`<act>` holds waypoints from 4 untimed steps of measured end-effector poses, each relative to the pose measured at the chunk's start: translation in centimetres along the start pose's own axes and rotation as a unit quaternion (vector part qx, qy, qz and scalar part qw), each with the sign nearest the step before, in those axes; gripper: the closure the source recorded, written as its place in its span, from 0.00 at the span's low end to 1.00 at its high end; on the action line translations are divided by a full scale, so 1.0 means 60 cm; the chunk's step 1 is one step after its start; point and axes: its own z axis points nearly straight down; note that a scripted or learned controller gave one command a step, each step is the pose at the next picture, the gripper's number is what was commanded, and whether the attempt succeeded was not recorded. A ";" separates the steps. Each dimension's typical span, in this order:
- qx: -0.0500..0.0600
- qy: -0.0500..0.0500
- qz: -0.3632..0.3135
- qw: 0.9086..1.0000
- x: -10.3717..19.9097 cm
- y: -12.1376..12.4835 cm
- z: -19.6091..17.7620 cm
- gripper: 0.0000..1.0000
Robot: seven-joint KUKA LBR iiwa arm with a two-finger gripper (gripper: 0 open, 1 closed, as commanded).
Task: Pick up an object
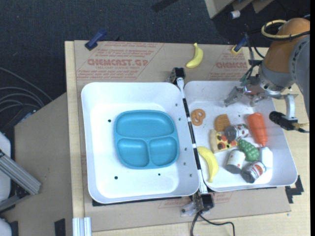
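My hand hovers open and unladen, frame's upper right, above the orange plastic carrot; I judge pickup not yet begun.

Bright even overhead light, soft faint shadows, mild glare on white bins, slightly soft focus

Around the bins: what we see on the bench

We see a blue divided tray lying in the left white bin, with a banana on the brown bench just beyond the far edge of the bins. A blue clip sits at the bench's far left corner, and grey cables trail over the dark floor at left.
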 end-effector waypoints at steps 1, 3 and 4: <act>-0.001 0.000 0.000 1.000 0.000 0.001 -0.018 1.00; 0.000 0.000 0.000 1.000 0.002 0.000 0.000 0.00; -0.001 -0.001 0.000 1.000 0.002 0.001 -0.018 1.00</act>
